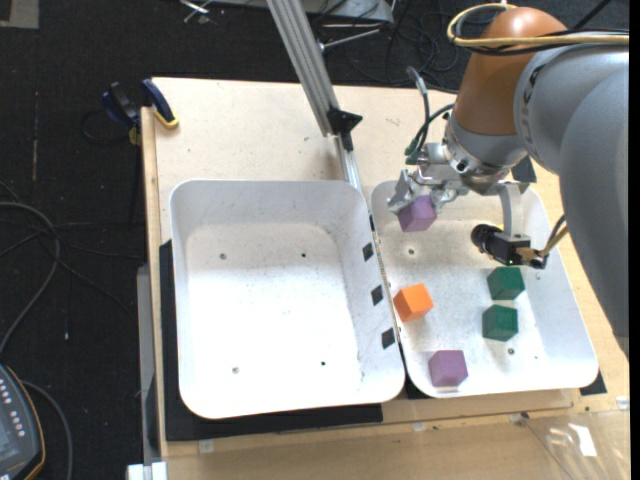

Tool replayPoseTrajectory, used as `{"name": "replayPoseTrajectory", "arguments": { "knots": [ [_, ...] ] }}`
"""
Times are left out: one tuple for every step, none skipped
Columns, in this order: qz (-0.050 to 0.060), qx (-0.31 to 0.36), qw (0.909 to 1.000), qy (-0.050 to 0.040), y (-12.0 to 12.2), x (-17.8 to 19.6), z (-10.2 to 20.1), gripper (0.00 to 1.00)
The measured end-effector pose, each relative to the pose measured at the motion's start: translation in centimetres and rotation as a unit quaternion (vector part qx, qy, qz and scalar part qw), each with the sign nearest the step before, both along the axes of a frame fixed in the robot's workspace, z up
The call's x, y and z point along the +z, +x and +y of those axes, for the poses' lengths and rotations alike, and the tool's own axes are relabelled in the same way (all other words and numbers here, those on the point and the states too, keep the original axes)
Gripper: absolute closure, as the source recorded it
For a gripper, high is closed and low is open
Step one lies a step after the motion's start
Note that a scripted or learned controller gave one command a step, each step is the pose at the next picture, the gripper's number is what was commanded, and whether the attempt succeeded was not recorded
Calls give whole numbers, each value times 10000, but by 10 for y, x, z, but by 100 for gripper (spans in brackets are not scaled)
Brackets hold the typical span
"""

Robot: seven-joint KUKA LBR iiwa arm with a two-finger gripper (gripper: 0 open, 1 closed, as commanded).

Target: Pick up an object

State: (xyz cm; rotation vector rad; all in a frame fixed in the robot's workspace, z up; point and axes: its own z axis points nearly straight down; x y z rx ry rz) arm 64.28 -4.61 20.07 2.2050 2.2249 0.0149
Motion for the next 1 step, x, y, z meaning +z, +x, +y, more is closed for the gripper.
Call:
{"name": "replayPoseTrajectory", "arguments": {
  "knots": [
    [62,-23,10000,-1,0,-6,24,100]
  ]
}}
